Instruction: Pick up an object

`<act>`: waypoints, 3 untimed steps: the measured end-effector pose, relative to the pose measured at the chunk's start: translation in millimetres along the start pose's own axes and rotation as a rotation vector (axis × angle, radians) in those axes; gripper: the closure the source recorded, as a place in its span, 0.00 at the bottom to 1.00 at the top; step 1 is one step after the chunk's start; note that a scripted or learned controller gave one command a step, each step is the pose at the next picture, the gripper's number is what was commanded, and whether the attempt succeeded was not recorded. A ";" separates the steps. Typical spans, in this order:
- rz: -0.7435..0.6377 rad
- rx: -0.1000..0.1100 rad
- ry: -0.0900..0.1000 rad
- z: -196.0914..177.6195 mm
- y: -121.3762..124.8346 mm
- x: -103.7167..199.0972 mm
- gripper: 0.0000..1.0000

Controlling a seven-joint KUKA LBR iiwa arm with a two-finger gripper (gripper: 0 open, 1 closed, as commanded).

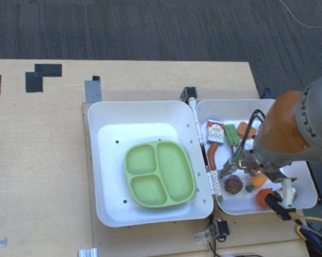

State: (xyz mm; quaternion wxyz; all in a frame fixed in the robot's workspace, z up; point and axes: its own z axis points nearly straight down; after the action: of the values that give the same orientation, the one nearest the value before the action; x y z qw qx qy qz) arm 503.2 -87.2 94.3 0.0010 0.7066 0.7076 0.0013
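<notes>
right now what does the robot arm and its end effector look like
The rounded grey arm carries a wide orange band above the wrist. A black cable loops beside it. The end effector is dark grey metal with two slim fingers.

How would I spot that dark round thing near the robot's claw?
Look in the right-hand white bin, the cluttered one. Just below the gripper lies a dark maroon ball, beside the bin's left wall. It is the one dark, round item among orange, red and green pieces.
</notes>
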 end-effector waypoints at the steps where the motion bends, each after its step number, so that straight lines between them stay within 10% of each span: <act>1: -0.001 -0.002 0.000 -10.3 0.9 0.7 1.00; 2: -0.001 -0.002 0.000 -10.3 0.9 0.7 0.00; 3: -0.002 -0.005 0.001 -20.7 2.1 1.4 1.00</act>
State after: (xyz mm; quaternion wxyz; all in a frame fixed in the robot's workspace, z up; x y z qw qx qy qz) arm 505.2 -85.8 115.0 0.0027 0.7059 0.7083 0.0035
